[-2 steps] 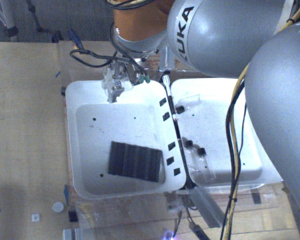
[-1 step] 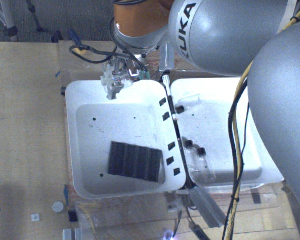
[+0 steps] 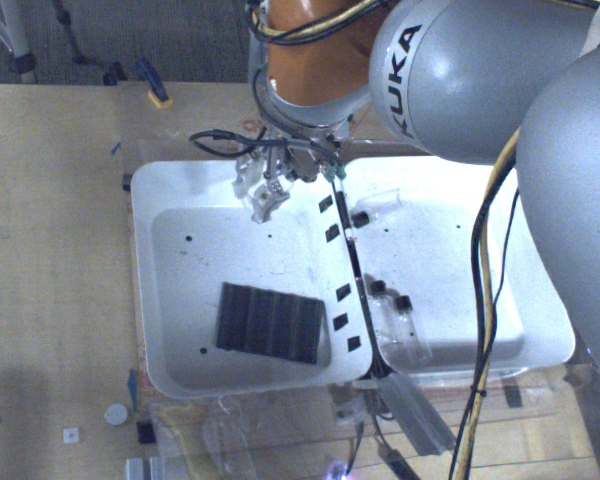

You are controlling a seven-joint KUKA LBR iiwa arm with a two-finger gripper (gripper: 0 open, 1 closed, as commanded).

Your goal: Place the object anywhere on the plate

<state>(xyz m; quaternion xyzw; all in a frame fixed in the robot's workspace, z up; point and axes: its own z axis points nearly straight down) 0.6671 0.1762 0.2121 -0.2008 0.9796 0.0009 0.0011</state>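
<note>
The dark ribbed plate [image 3: 270, 323] lies flat in the left bin [image 3: 150, 268], toward its near edge, and nothing rests on it, so as far as I can judge the job is not yet done: whatever is meant to go there has still to arrive. The claw [image 3: 268, 196] hangs over the far part of that same bin, well apart from the plate and beyond it, under the orange band of the arm [image 3: 460, 68] that reaches in from the right. From where I stand its tip is a pale, glinting tangle against the white bin wall, and I cannot tell whether it is parted or pinched together, nor whether anything small is caught in it. The object itself I cannot pick out with any certainty. In the right bin [image 3: 540, 308], just past the divider from the plate, there are a couple of small dark bits [image 3: 390, 296] and some clear, glassy shapes, but they are too small and washed out to name. If the claw does carry something, what remains is to bring it nearer, over the plate, and let it down; if not, a pick-up is still to come first.
</note>
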